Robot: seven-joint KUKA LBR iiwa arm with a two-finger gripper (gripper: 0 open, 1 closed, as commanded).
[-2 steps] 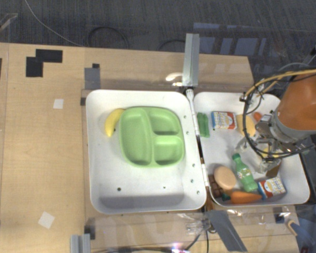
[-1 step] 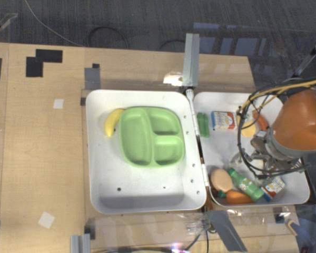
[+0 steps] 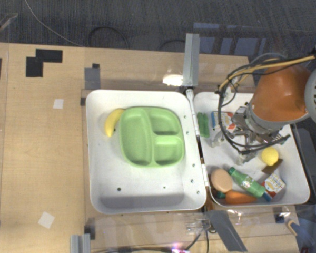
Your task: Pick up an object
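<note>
My gripper (image 3: 251,151) hangs over the middle of the right bin (image 3: 300,191), mostly hidden under the orange wrist band (image 3: 278,96). Just to its right lies a yellow lemon (image 3: 270,155). Below it a green bottle (image 3: 247,182) lies on its side, next to a tan round bun (image 3: 220,180) and an orange carrot (image 3: 240,197). A small red and white carton (image 3: 274,184) sits at the lower right. Nothing shows between the gripper's tips.
The left bin (image 3: 102,183) holds a green divided plate (image 3: 150,136) with a yellow banana (image 3: 112,122) at its left. A green packet (image 3: 203,124) and a red and white packet (image 3: 231,122) lie at the right bin's upper left. Cables (image 3: 227,104) loop beside the wrist.
</note>
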